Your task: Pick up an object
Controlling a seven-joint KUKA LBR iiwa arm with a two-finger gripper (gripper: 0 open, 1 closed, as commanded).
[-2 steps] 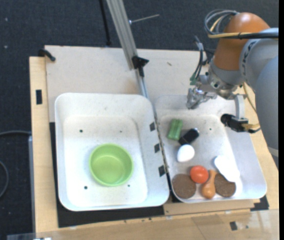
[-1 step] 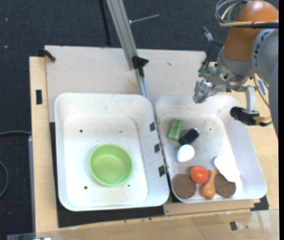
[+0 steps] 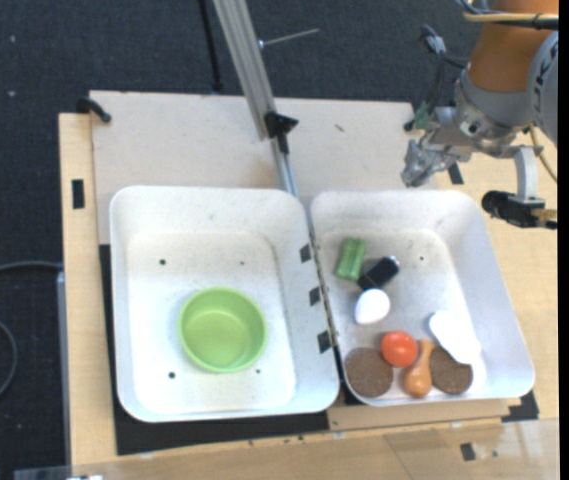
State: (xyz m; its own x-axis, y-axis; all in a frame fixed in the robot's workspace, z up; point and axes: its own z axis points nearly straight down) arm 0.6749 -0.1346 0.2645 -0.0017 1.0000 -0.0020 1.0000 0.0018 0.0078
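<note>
- We see the grey two-finger gripper (image 3: 422, 168) at upper right, above the right white bin (image 3: 484, 230); its opening we cannot tell.
- We see a green plastic bowl (image 3: 223, 329) in the left white bin (image 3: 144, 218).

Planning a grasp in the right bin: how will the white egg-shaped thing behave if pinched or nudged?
The white egg-shaped thing looks smooth and rounded, so it may slip out of a pinch. Its curved form suggests it could roll when nudged, though the black object touching its top might block it that way.

Right bin (image 3: 484, 268) back half free; objects (image 3: 404, 353) crowd front.
</note>
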